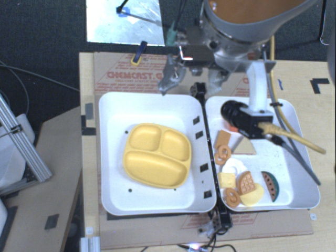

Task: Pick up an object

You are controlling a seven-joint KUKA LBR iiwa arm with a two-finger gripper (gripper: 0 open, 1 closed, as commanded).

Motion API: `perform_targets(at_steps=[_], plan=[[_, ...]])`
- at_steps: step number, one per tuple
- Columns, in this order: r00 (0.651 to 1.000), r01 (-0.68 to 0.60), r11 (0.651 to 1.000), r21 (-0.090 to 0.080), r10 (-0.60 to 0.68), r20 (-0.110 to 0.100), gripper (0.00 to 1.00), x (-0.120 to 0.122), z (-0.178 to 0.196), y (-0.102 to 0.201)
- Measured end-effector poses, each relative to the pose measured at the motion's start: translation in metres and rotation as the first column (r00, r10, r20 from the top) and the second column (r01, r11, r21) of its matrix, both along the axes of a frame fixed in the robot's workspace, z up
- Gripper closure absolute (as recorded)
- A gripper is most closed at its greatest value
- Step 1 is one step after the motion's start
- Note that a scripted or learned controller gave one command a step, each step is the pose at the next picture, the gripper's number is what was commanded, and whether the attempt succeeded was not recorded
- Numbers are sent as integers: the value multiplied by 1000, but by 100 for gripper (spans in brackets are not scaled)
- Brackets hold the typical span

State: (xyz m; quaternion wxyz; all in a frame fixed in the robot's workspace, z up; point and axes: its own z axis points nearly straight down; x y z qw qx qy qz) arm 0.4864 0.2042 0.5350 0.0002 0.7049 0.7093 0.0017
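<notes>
Closest to your camera is the arm [252,9], its orange band and grey shell looming over the far side of the bench. Below it you see the gripper [189,87] hanging above the far rims where the two bins meet, over the printed cardboard sheet [126,75]; its two metal fingers [169,79] stand apart with nothing between them.

In the left bin [110,140] you have a yellow divided plate [157,155] lying flat near the middle. The right bin [302,156] holds the small toy foods, clustered at its left and near side: a brown cracker [223,138] touching a pretzel [222,154], a yellow cheese square [227,180], a waffle [245,181] resting on a pale yellow disc [256,195], a second pretzel [231,197] by the near rim, and a watermelon slice [270,186] just right of them. All of these lie well apart from the gripper
</notes>
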Motion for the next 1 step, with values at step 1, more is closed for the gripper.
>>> perform_targets(at_steps=[1], plan=[[1000, 0, 1000, 0, 0, -1, 0, 0, 0, 30]])
